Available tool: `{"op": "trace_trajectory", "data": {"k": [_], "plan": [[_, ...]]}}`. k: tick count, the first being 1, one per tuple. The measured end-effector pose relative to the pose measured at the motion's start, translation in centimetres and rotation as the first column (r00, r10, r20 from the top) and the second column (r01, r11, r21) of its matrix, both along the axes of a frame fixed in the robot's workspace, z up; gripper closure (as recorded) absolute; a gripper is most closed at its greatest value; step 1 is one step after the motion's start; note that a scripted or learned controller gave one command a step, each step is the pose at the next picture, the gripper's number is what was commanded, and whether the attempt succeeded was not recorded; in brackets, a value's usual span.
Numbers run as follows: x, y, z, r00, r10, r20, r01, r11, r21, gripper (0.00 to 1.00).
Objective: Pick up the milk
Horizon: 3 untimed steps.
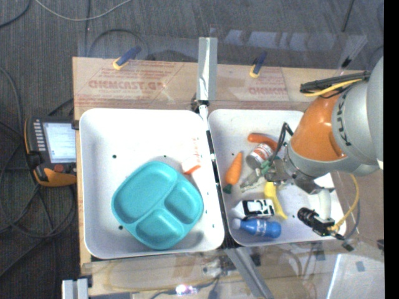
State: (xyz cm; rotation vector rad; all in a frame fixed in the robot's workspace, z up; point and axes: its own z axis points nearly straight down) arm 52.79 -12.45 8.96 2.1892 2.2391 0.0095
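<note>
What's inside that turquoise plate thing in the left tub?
The turquoise divided plate in the left bin shows three bare compartments. A small orange piece lies beside its rim, not in it. Whatever lies beneath the plate is covered.

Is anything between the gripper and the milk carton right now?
Partly: the yellow banana lies just below the gripper, along the right side of the black-and-white milk carton. The carton's top looks uncovered; a blue bottle crowds its near side.
</note>
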Motion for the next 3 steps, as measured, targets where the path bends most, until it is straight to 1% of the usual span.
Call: {"op": "trace_trajectory", "data": {"k": [1,2,3], "plan": [[1.3,1.9,4.8,0.998,0.069,-0.013,-0.069,0.998,0.004,0.0],[4.1,-3.3,10.3,0.993,0.118,-0.013,-0.118,0.993,0.001,0.0],[-1.9,-0.3,0.0,0.978,0.21,-0.002,-0.21,0.978,0.0,0.0]]}}
